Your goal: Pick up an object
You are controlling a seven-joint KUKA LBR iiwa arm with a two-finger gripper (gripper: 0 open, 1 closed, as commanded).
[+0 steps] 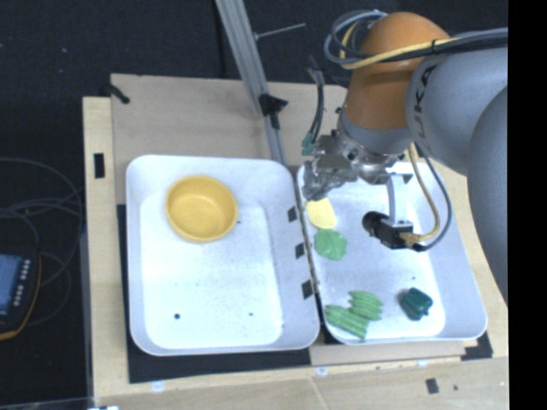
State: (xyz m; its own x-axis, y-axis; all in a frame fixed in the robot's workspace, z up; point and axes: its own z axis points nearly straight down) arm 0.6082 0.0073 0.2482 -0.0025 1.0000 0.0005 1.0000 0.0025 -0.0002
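I cannot tell how my jaws stand or whether they have hold of anything; my gripper [318,186] hangs low over the far left corner of the right bin [444,254], just above a pale yellow object [321,214]. Just beside that lies a light green piece [331,245], with two green ridged pieces [355,313] and a dark teal object [416,303] nearer the front rim. On the counter [184,114] the left bin [205,314] holds a yellow bowl [202,208].
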